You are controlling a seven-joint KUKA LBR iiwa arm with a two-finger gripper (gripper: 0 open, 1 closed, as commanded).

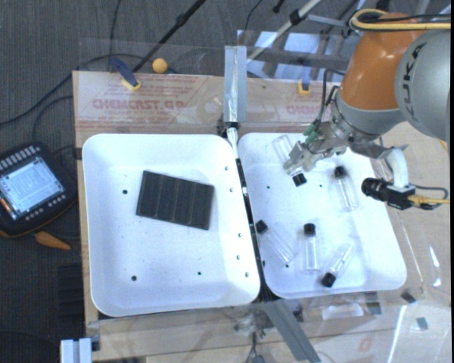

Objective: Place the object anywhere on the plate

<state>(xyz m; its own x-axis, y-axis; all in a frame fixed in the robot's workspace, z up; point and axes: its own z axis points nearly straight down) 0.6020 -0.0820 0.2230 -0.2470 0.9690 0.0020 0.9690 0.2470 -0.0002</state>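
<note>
A dark ribbed rectangular plate (175, 200) lies flat in the left white bin (106, 278). The right bin (378, 271) holds several clear vials with black caps. One vial (346, 193) lies right of centre, another vial (312, 252) lies near the front, and a third vial (339, 263) lies tilted beside it. My gripper (298, 162) hangs low over the back left part of the right bin. A black cap (298, 178) shows just under it, and a clear vial body (282, 145) lies beside it. I cannot tell whether the gripper holds anything.
A further vial (278, 244) lies by the right bin's left wall. A raised divider (242, 195) separates the bins. A black cable plug (384, 190) hangs off the wrist over the right bin's right rim. A hand-held pendant (26, 189) lies on the floor to the left.
</note>
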